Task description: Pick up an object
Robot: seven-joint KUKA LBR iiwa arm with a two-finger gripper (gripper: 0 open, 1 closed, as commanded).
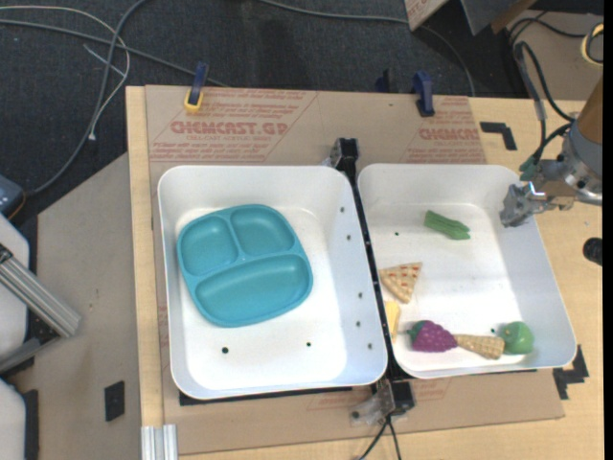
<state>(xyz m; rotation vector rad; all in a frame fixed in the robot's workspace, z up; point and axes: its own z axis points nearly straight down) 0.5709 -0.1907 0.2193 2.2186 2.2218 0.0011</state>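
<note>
The right bin (536, 257) holds a green pod-shaped toy (446, 224) near its back, a waffle-patterned wedge (402, 280) at its left side, a yellow piece (392, 316) against the left wall, and purple grapes (432, 336), a tan cone-like piece (480, 345) and a green round toy (517, 336) along the front. My gripper (518, 205) hangs over the bin's back right rim, right of the green pod and apart from every toy.
A teal divided plate (245, 263) lies in the left bin (326, 353). Blue clamps (198, 84) (422, 94) pin the cardboard at the back. Cables run across the dark floor behind the bench.
</note>
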